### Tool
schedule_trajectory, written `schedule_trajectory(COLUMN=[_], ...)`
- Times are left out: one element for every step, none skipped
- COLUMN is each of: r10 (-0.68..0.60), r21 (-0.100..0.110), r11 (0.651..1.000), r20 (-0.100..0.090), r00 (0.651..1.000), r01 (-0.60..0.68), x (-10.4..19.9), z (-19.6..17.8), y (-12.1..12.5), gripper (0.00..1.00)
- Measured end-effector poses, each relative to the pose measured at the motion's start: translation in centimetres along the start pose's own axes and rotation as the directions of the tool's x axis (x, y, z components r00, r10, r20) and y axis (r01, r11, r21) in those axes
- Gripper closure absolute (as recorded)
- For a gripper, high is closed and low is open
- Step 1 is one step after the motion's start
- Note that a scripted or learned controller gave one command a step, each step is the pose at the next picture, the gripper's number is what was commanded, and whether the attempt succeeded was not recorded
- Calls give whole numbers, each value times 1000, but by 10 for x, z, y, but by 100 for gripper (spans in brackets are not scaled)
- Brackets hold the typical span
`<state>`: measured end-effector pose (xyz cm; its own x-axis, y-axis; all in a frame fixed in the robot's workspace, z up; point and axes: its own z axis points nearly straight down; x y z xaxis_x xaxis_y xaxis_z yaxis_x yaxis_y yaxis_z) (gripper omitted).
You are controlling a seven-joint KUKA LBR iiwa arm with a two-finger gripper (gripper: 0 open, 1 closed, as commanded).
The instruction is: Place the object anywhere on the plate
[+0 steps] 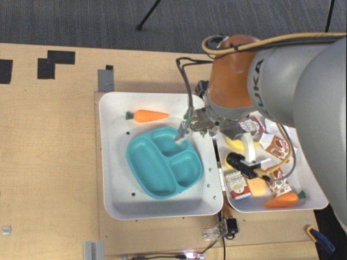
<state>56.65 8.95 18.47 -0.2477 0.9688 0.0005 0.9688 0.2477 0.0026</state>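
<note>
From the overhead camera, the gripper [181, 133] hangs over the upper right rim of the teal divided plate [157, 169] in the left bin [111, 161]. I cannot tell whether it is open or closed. An orange toy carrot [149, 115] lies just up and left of it, off the plate.

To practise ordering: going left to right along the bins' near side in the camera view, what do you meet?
Plate → carton → yellow block → right-hand carrot.
</note>
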Motion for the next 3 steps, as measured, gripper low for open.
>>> schedule_trajectory(r10=[0, 0, 0], r21=[0, 0, 0], r11=[1000, 1000, 1000], r20=[0, 0, 0], r00=[1000, 1000, 1000], r01=[0, 0, 0], x=[0, 0, 0], z=[0, 0, 0], y=[0, 0, 0], gripper=[0, 0, 0])
